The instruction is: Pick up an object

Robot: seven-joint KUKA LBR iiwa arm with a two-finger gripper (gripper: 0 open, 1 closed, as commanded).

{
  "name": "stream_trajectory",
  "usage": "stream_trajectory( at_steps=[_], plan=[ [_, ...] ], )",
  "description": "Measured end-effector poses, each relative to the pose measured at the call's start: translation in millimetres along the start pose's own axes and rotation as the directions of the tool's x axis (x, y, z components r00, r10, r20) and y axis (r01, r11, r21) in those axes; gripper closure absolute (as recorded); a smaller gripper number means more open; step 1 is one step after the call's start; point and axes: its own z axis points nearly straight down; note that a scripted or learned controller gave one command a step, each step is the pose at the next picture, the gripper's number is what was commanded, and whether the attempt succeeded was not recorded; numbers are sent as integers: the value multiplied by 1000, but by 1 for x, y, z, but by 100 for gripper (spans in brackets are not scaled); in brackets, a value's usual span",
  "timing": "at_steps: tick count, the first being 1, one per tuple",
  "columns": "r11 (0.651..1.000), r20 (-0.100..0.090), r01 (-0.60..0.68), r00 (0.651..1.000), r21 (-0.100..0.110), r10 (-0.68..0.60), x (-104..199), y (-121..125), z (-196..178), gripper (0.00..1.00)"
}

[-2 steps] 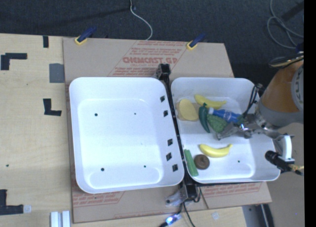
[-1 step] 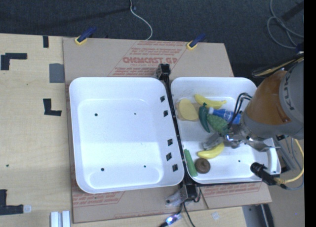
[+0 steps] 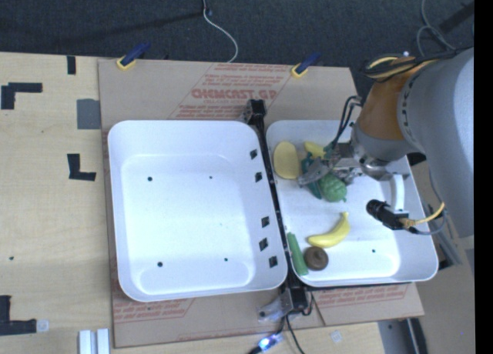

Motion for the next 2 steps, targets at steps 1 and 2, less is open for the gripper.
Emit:
stream_trajectory(
  at_steps=[1,2],
  plan=[
    [1000,-1,-2,1000,4,2,-1,-2,-10,100],
    [1000,-4,5,1000,-2,-5,87,28,-105,100]
  ],
)
